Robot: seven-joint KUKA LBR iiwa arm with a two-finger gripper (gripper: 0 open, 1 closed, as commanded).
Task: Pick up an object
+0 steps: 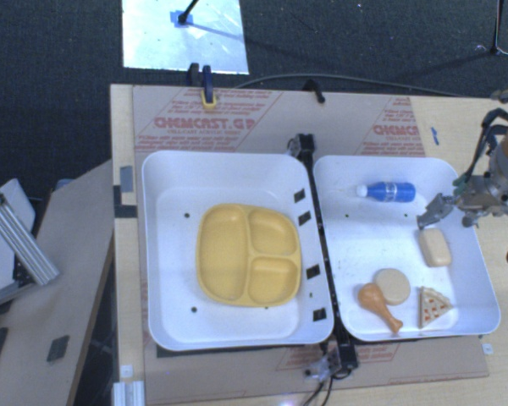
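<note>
Left bin [165, 227]: holding a yellow divided plate [249, 255].
Desk [85, 227]: lying under a printed cardboard sheet [237, 117].
Clamp [207, 85]: gripping the sheet's far edge.
Metal plate [184, 24]: lying on dark carpet [42, 66].

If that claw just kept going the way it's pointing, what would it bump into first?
Probably the bare floor of the right bin. The claw points down-left, between the blue bottle and the tan block; depth is unclear.

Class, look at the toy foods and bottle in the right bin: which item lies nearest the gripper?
The pale bread roll, just below the gripper. The blue bottle lies farther left; the drumstick, round biscuit and pizza slice sit lower.
</note>
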